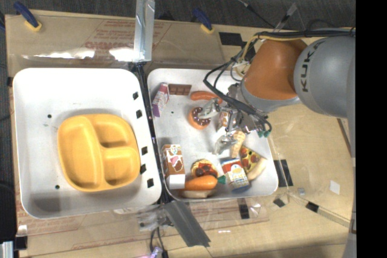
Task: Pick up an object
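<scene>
The right bin (181, 130) holds several toy food items: a purple carton (160, 97), a brown chocolate bar (179, 90), a sausage (203, 95), a donut (199, 117), a milk carton (173, 159), a burger (204, 167), an orange carrot-like piece (201, 184), a small can (235, 173) and a pizza slice (251, 159). My gripper (228, 130) hangs low over the right side of this bin, between the donut and the pizza slice, just above the can. Nothing shows between its fingers.
The left bin (36, 99) carries a yellow divided tray (97, 151). A metal bracket (144, 30) stands at the back between the bins. Cables (227, 69) loop off the wrist over the right bin's back edge. Blue clamps (28, 15) pin the cardboard.
</scene>
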Robot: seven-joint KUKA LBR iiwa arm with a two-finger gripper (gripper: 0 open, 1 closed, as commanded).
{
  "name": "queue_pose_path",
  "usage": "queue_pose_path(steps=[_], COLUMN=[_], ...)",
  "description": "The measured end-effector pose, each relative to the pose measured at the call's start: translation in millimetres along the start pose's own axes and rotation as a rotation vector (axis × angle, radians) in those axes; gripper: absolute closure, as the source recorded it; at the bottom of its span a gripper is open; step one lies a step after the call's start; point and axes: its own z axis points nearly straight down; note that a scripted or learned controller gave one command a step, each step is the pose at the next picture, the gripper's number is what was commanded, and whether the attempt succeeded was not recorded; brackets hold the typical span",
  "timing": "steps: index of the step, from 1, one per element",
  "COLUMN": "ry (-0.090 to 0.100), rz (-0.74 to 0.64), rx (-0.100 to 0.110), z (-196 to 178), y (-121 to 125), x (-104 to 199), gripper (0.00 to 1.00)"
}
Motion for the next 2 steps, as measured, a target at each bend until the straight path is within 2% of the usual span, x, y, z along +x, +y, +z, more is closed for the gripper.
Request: queue_pose_path(steps=[1,2], ry=[0.005,0.006], rz=[0.020,-0.023], rx=[-0.003,-0.003], z=[1.2,1.3], y=[0.9,4.4], x=[95.4,95.2], gripper=[0.00,0.00])
